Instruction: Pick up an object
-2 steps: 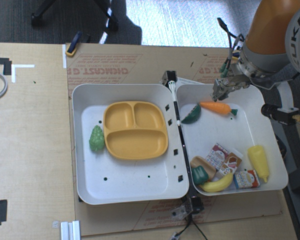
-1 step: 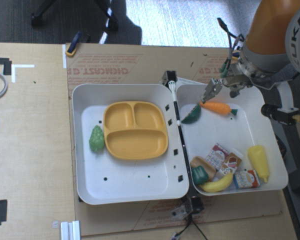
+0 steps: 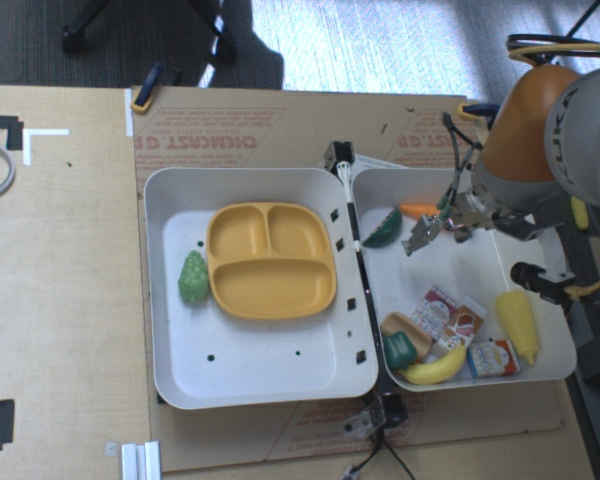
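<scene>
Gripper (image 3: 423,234) position: over the back half of the right bin (image 3: 540,373), at the end of the grey arm (image 3: 570,143) entering from the right. Its two fingers stand apart, tips pointing toward the divider between the bins, with nothing between them. A dark green leaf-shaped toy (image 3: 384,229) lies just beside the fingertips on their left, close to the divider. An orange carrot-like piece (image 3: 417,210) lies just behind the fingers, near the back wall.

Contents of the right bin, front half: a yellow corn cob toy (image 3: 518,324) at the right side; a yellow banana (image 3: 435,368) along the front wall; a small red-and-white packet (image 3: 443,317) in the middle; a second small carton (image 3: 491,358) between banana and corn; a tan wedge with a dark green block (image 3: 400,347) touching the banana's left end.

Contents of the left bin (image 3: 180,368): a yellow three-compartment plate (image 3: 272,260), lying flat near the middle. A bumpy light green toy vegetable (image 3: 193,277) rests against the plate's left edge.

Both bins sit on a cardboard sheet (image 3: 210,133) on the bench.
</scene>
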`<state>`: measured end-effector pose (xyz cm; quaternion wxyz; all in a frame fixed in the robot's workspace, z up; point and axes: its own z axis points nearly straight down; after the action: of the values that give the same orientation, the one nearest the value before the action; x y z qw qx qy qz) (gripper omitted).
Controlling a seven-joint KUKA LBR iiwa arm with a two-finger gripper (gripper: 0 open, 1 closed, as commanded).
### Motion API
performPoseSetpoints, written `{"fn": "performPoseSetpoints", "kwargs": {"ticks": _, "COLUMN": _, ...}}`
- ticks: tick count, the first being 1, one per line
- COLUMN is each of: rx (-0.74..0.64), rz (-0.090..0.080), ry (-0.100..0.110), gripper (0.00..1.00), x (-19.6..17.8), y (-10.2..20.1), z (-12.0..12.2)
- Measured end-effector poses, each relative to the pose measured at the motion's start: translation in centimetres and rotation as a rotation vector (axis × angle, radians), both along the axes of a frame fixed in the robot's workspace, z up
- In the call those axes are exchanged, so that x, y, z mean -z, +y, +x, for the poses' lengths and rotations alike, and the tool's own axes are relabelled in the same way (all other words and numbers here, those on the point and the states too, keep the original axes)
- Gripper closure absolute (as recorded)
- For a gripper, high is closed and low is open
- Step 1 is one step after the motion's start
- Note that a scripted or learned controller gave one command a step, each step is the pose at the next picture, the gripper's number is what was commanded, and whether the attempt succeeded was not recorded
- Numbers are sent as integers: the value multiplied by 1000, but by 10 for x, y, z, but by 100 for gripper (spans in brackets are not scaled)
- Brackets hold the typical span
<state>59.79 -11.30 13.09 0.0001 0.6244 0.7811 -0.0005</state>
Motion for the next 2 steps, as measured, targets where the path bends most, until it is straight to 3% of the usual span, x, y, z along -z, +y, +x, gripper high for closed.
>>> {"fn": "performPoseSetpoints", "kwargs": {"ticks": 1, "rx": -303, "rz": 1, "ry": -1, "gripper": 0, "x": 17, "y": 1, "z": -83}}
{"fn": "performPoseSetpoints", "kwargs": {"ticks": 2, "rx": -314, "rz": 0, "ry": -2, "gripper": 0, "x": 38, "y": 12, "z": -72}}
